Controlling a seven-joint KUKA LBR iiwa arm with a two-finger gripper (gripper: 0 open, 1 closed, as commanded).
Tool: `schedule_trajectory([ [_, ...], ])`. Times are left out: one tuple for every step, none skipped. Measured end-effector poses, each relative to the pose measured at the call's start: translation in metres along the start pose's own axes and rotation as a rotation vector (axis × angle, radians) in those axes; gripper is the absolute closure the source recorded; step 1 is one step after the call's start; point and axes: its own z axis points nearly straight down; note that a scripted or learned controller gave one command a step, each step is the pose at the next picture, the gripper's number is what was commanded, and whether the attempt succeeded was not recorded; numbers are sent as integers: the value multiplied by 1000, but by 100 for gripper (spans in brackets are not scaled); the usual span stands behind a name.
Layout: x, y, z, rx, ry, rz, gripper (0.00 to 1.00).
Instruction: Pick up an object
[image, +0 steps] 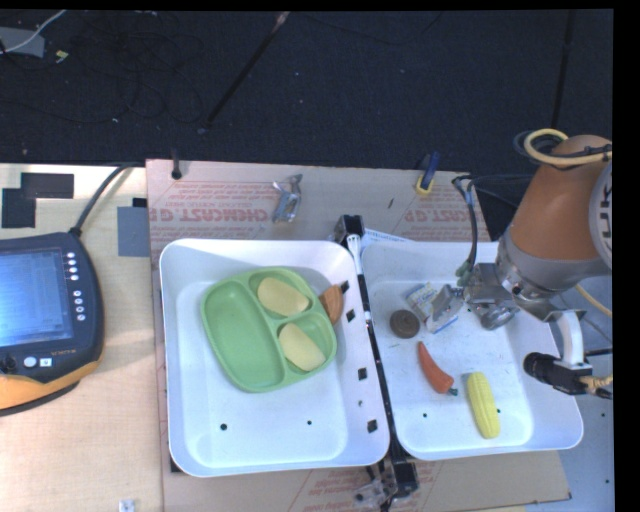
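grey teach pendant (45, 310), cardboard sheet (230, 205)

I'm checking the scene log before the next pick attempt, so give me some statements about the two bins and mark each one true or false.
1. The green divided plate lies in the left bin. True.
2. The corn cob lies in the left bin. False: it lies in the right bin, near its front edge.
3. Two pale yellow pieces sit in the plate's small compartments. True.
4. The red chili pepper rests on the green plate. False: it lies on the right bin's floor, beside the corn cob.
5. The gripper is over the right bin. True.
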Motion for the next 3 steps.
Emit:
schedule_trajectory([
  [-3,4,102,-5,-2,2,0],
  [14,-38,113,-9,-2,4,0],
  [16,-36,101,-6,6,6,100],
])
